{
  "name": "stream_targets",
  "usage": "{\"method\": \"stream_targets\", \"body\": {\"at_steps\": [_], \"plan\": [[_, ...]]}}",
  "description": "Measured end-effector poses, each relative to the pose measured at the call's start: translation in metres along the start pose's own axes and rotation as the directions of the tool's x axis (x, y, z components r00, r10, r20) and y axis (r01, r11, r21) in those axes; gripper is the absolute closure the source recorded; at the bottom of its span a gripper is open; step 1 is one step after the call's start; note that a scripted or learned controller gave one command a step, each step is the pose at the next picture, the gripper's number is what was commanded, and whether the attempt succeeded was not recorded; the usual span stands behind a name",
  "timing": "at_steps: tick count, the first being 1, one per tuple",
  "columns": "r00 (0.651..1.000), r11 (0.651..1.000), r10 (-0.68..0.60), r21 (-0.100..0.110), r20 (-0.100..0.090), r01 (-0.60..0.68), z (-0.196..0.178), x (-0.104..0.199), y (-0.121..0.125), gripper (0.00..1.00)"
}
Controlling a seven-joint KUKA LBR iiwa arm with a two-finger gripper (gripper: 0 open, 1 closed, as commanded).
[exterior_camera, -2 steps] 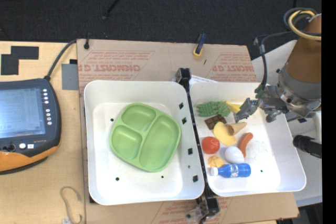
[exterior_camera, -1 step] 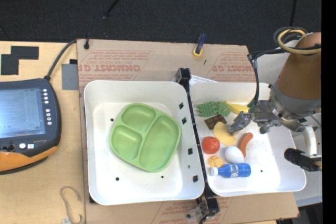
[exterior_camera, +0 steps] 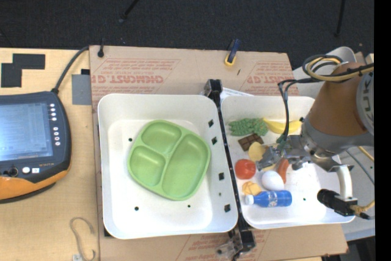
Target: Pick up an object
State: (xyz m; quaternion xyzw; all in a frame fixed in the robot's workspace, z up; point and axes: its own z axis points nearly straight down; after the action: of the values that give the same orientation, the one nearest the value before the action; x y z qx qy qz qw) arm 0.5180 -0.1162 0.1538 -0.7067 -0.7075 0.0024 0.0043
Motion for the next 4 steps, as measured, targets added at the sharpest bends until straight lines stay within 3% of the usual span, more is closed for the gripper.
{"method": "stream_targets", "body": {"at_steps": [1, 2, 3, 4], "plan": [[1.000, 1.000, 0.000, -0.014, 0.006, 0.000, 0.060, -0.002, -0.001, 0.00], [1.000, 1.000, 0.005, -0.018, 0.004, -0.005, 0.061, -0.004, 0.002, 0.00], [1.000, 1.000, 0.013, -0.021, 0.004, -0.013, 0.050, -0.006, 0.003, 1.00], [1.000, 1.000, 0.001, -0.011, 0.002, -0.001, 0.003, -0.002, 0.010, 1.00]]}}
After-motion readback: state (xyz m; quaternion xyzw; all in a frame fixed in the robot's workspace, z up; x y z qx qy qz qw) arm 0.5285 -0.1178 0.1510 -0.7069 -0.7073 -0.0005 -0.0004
